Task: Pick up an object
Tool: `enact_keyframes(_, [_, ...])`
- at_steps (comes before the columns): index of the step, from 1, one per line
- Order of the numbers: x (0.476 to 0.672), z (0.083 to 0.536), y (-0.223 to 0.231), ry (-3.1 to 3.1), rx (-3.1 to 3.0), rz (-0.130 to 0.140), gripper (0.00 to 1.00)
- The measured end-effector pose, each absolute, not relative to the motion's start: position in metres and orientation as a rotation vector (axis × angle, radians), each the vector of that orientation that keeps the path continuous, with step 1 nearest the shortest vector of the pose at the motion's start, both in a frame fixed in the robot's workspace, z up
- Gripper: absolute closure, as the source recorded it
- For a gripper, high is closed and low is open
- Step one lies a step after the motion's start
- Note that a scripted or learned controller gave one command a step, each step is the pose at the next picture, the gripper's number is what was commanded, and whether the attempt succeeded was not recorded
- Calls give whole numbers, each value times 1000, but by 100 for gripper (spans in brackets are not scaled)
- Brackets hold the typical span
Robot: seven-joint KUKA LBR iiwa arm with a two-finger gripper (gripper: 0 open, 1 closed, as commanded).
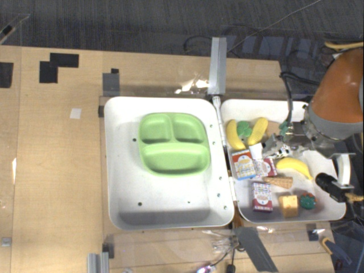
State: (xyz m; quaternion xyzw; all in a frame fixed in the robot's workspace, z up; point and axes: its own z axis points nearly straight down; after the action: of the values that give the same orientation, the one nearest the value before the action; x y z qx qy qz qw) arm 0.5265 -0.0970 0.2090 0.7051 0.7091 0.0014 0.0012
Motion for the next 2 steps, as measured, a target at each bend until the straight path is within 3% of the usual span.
enact_keyframes(1, [641,98,-139,2127,2279,28,0])
enact_keyframes(2, [644,111,-139,2125,2271,34,100])
